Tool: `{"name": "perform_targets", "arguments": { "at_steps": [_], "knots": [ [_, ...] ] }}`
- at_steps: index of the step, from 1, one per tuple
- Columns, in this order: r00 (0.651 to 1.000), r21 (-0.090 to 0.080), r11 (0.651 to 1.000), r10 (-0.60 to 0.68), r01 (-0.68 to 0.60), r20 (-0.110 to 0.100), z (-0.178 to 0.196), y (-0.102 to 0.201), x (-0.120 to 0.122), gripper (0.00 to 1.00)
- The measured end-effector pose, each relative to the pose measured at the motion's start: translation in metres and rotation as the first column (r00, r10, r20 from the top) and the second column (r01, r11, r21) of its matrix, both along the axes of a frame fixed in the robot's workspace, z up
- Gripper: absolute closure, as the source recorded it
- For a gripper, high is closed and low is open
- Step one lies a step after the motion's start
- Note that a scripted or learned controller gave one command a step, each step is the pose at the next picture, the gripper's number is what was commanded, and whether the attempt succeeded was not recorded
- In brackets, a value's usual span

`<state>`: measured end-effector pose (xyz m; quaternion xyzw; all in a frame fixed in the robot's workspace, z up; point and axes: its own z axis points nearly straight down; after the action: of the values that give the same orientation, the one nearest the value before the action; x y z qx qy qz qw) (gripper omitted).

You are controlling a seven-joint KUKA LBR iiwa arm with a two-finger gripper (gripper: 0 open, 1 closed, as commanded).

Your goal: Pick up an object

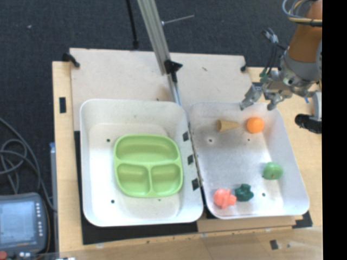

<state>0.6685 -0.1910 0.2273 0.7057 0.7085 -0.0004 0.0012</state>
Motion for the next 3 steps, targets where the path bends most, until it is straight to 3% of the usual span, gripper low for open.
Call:
{"name": "perform_targets", "arguments": {
  "at_steps": [1,3],
  "knots": [
    [1.000,-0.001,1.000,0.002,-0.002,-0.001,0.000,0.000,0.000,0.00],
    [1.000,0.000,1.000,-0.004,0.004,-0.005,-0.097,-0.006,0.004,0.00]
  ]
}}
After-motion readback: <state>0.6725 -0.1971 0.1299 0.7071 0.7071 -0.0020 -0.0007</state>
